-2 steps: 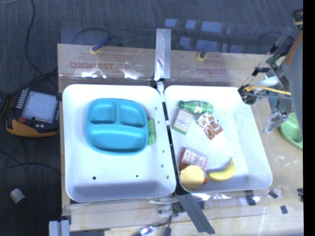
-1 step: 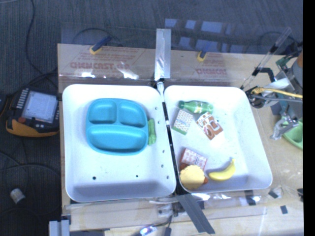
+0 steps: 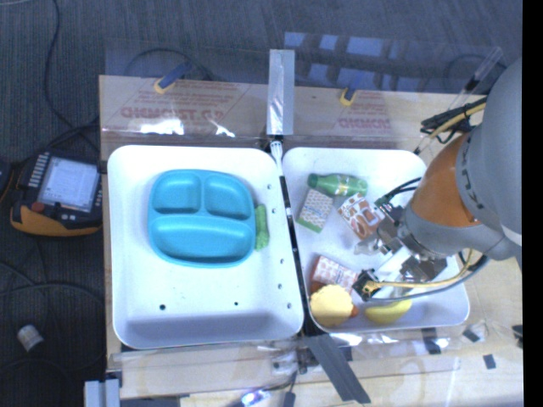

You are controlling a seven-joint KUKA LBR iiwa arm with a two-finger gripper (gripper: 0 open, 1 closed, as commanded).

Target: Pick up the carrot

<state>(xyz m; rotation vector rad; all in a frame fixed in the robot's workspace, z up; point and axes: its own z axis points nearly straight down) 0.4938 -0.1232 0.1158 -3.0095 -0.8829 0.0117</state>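
My gripper [image 3: 379, 242] hangs low over the middle of the right bin [image 3: 441, 164], on the grey arm with the orange band coming in from the right. It sits just beside a red and white packet [image 3: 362, 214], and the wrist hides what lies under it. An orange-yellow rounded thing [image 3: 332, 304] rests in the bin's front left corner, and I cannot tell whether it is the carrot. A yellow banana-like thing [image 3: 389, 311] lies next to it along the front wall.
The right bin also holds a green bottle [image 3: 337, 183], a green checkered packet [image 3: 314, 209] and a brown packet [image 3: 332, 272]. In the left bin [image 3: 136, 312] a blue divided plate [image 3: 202, 217] lies with a green pod [image 3: 260, 226] at its right edge.
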